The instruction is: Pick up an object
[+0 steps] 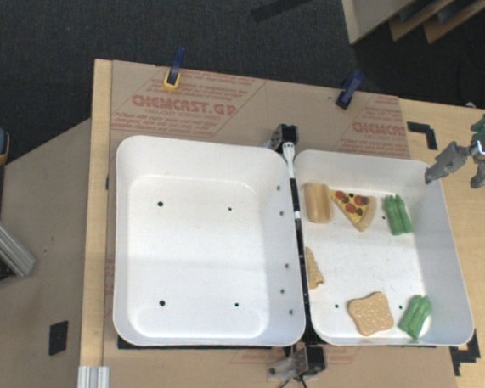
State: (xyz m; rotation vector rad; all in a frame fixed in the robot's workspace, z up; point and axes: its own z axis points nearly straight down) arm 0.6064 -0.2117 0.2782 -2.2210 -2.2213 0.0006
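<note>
Counting the right bin [442, 251]: two green pieces [397, 215], one pizza slice [354, 206] tip toward the near rim, one bread roll [317, 202] long axis far-to-near, one toast slice [371, 313], one tan bit [313, 269] by the divider. My gripper [471, 164] hangs past the far right corner, fingers apart, holding nothing

Six toy food pieces, all lying flat in the right bin [443, 242]. Along the far end: tan bread roll [317, 202], pizza slice [353, 207] just beside it, green vegetable [397, 215] further right. Against the left wall, a tan fragment [312, 268]. At the near end, toast slice [371, 313] beside a second green piece [416, 316].
</note>
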